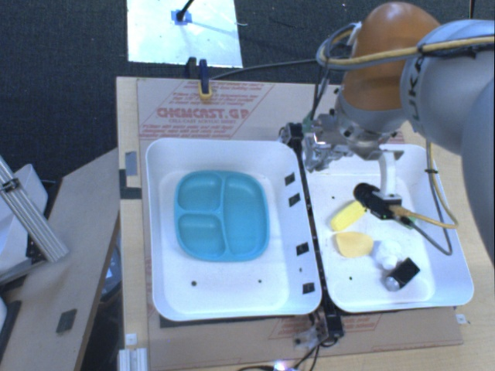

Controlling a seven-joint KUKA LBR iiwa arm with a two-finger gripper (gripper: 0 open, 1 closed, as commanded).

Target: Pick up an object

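The likeliest thing to take was the yellow oblong block [348, 216], lying on the floor of the right white bin [352, 288], a little left of the bin's middle. Its long axis ran at a slant, from near-left to far-right. Just near of it lay a pale yellow rounded piece [353, 243]. To the right of that piece sat a small white lump [384, 250], and nearer again a small black block [402, 271] with a shiny end. These four things made a loose cluster, close together, though we judged the block clear enough on its far and left sides.

The gripper [315, 151] hung over the far-left corner of that bin, beside the wall shared by both bins. The block therefore lay to its near side and slightly right. We could not tell whether the gripper stood wide or narrow. We judged that a grasp would call for closing across the block's short width.

The bin floor looked smooth, flat and white. The left white bin [224, 284] held a blue divided plastic plate [223, 213], well apart from the cluster.
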